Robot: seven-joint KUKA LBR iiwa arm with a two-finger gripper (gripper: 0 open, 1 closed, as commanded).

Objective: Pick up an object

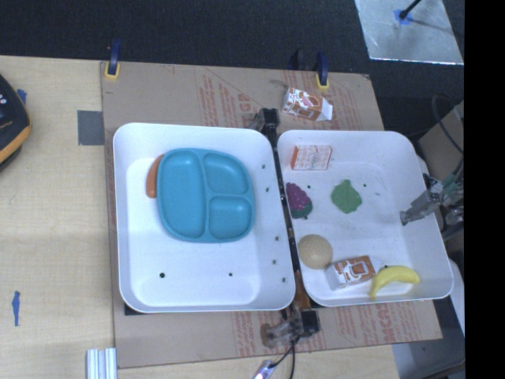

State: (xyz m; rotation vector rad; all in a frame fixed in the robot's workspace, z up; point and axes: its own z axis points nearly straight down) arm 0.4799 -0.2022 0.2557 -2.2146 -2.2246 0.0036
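Observation:
The right bin (394,144) holds several small items: an orange-and-white carton (311,158), purple grapes (298,200), a green leafy piece (346,197), a tan round ball (315,251), a brown-and-white carton (351,272) and a yellow banana (394,279). My gripper (416,211) pokes in at the right bin's right rim, level with the green piece and well right of it. Nothing sits between its fingers as far as I can see.
The left bin (134,235) carries a blue divided plate (207,194) with an orange item (151,177) tucked under its left edge. A small packet (307,105) lies on the cardboard behind the bins. A yellow-black device (11,125) sits at far left.

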